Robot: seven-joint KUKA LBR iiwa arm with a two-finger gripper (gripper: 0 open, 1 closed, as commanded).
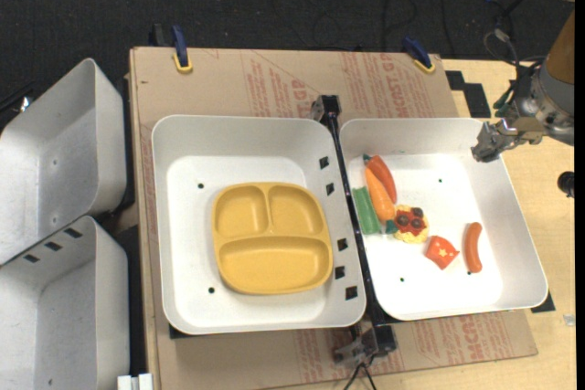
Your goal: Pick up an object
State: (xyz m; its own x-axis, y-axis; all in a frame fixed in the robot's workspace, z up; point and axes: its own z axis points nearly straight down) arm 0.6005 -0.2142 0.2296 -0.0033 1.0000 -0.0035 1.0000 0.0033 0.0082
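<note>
**Desk:** What's on your screen, biggest things first?

**Me:** The brown board (274, 82) covers the bench, and on it I have the two white bins side by side. The left bin (183, 151) carries a yellow divided plate (271, 237), lying flat about in the middle, three compartments, nothing in them that I can make out. The right bin (512, 274) carries the small stuff. Off to the far left two more white tubs (55, 160) sit tilted beside the board.

**Desk:** And the arm?

**Me:** I see it coming in at the upper right. The gripper (487, 144) hangs over the right bin's upper right corner, about at the rim, well apart from the items. From here it's a dark blur, so I can't tell how it's set. Nothing shows in it.

**Desk:** The pickable things, then?

**Me:** All in the right bin, left of centre and lower right. An orange carrot (382, 183) lies slantwise near the left wall, with a green piece (366, 207) just beside it on the left, touching as far as I can tell. Below them sits a little yellow item with dark and red spots (410, 225). Further right a sausage (473, 247) lies nearly upright in my view, and a small red piece (441, 252) rests just left of it, apart.
</note>
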